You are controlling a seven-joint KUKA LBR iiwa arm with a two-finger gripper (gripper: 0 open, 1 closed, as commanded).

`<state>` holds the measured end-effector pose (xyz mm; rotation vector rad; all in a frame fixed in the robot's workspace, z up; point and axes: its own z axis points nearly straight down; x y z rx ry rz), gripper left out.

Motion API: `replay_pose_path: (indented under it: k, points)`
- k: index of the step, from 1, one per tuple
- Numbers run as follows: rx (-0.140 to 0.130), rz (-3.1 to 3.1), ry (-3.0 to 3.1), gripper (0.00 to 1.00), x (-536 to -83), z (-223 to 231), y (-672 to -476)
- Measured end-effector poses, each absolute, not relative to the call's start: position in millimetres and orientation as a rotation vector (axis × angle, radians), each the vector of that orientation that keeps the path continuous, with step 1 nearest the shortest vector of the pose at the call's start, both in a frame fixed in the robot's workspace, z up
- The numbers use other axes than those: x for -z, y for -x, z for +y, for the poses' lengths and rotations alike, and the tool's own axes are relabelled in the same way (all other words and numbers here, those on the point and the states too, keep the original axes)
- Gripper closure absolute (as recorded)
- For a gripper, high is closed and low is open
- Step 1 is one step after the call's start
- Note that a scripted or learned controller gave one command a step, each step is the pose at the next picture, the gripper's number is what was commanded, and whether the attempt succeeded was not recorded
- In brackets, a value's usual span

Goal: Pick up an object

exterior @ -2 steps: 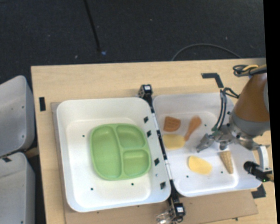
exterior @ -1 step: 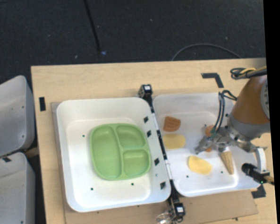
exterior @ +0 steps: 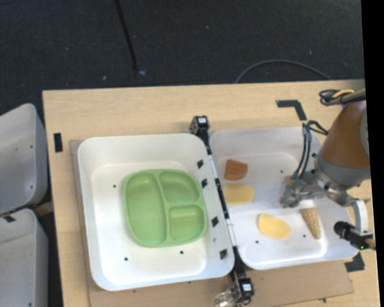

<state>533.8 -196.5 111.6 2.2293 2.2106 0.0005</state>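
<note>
Overhead slant view of a pale wooden bench (exterior: 144, 107) that carried two shallow white bins with rounded corners and smooth, matte walls, set side by side and joined along a dark hinged seam. The left bin (exterior: 107, 252) held one green divided tray (exterior: 163, 206), glossy plastic, roughly square with softened corners and moulded into three compartments; it lay flat near the bin's centre.

The right bin (exterior: 269, 141) held four small food-like pieces, all apart from one another. A brown wedge (exterior: 236, 169), dull and bread-like, lay near the seam in the upper part of the bin. Just below it lay a pale yellow block (exterior: 239, 193), smooth and oblong. Toward the front sat a yellow oval piece (exterior: 274, 226), flat and rounded. To its right lay a tan cone (exterior: 312, 222), ridged like a wafer, its point toward the front wall.

The arm (exterior: 347, 148), grey with an orange band, entered from the right. Its gripper (exterior: 297, 196) hung low over the floor of the right bin, just above the wide end of the cone and beside the yellow oval piece. The fingers were small and blurred, so whether they stood apart or together could not be told; nothing was visibly lodged between them.
</note>
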Motion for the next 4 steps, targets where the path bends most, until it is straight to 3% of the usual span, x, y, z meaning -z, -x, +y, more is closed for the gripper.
replay_pose_path:
  k: [3,4]
  points:
    - [-0.004,2.22,-2.213,1.0,-283.8,-207.5,-546.6]
    - [-0.001,2.227,-2.214,1.0,-269.1,-156.4,-549.4]
